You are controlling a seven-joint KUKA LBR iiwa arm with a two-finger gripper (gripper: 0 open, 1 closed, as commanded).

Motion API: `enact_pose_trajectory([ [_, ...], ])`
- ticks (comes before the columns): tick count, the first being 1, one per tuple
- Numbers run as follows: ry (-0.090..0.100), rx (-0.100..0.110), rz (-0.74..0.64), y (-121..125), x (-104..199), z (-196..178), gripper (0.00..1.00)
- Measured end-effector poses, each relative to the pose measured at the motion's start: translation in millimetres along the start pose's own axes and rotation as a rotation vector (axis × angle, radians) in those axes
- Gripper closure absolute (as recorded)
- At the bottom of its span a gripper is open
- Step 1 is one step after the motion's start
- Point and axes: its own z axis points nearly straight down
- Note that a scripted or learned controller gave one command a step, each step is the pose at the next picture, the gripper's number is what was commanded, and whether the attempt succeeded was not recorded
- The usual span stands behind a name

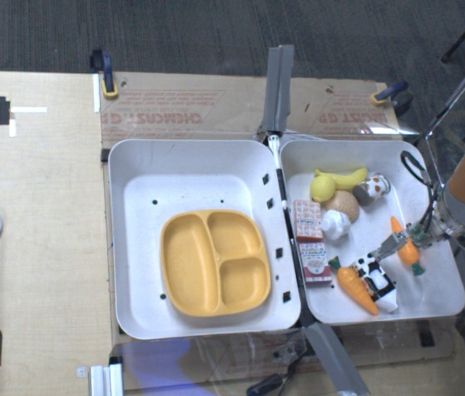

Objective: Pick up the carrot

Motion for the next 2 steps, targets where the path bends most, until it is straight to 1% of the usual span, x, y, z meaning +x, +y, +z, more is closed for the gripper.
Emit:
enact_pose_trajectory([
  [1, -0.004, 0.000, -0.001, 0, -1, -9, 1.00],
  [2, -0.006, 0.002, -0.225, 0, 43, -62, 1.00],
])
